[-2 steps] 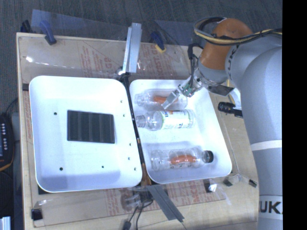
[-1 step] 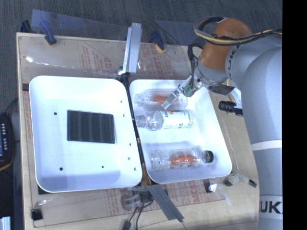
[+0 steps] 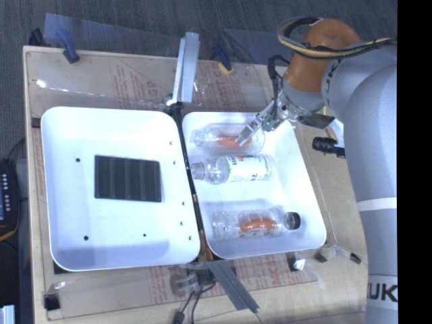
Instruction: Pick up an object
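Three clear plastic bottles lie on their sides in the right bin [image 3: 307,187]. The far bottle [image 3: 219,138] has an orange label. The middle bottle [image 3: 233,169] carries a white and green label. The near bottle [image 3: 253,223] has an orange label and a dark cap at its right end. My gripper [image 3: 251,133] reaches down from the right over the far end of the bin. Its tips sit at the right end of the far bottle, touching or just above it. I see nothing lifted.
The left bin [image 3: 61,181] holds a dark ribbed rectangular pad [image 3: 127,178]. A metal divider bar [image 3: 185,66] rises between the bins at the back. Blue clamps [image 3: 67,51] hold the board's far edge. The grey arm [image 3: 364,127] fills the right side.
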`<state>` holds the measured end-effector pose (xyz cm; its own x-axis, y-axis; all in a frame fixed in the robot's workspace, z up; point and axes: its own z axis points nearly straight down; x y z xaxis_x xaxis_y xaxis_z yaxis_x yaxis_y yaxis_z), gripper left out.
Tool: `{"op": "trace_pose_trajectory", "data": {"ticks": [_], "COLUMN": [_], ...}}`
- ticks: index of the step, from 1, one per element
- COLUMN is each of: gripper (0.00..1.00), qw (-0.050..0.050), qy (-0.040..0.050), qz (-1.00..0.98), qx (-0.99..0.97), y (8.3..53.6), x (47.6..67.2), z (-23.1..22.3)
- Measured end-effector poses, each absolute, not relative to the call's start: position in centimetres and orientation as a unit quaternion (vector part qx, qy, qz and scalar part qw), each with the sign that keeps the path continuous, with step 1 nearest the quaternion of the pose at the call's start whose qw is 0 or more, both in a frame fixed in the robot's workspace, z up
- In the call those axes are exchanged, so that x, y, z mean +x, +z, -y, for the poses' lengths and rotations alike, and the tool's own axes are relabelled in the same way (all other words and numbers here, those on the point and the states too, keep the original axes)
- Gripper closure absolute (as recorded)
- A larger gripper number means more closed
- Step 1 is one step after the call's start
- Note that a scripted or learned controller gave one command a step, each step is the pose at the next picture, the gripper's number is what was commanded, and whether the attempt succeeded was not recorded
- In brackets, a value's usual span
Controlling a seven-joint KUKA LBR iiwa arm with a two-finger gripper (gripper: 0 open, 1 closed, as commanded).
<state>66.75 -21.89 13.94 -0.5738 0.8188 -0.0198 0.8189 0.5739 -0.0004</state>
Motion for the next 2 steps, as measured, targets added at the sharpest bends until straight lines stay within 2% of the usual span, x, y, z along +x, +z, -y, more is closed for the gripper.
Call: {"op": "trace_pose_trajectory", "data": {"ticks": [1, 2], "gripper": [1.0, 0.0], "qw": [0.0, 0.007], "qy": [-0.0053, -0.0082], "qz": [-0.836, -0.834], "qx": [0.549, 0.551], "y": [12.39, 12.35], "x": [65.43, 65.39], "z": [21.97, 22.61]}}
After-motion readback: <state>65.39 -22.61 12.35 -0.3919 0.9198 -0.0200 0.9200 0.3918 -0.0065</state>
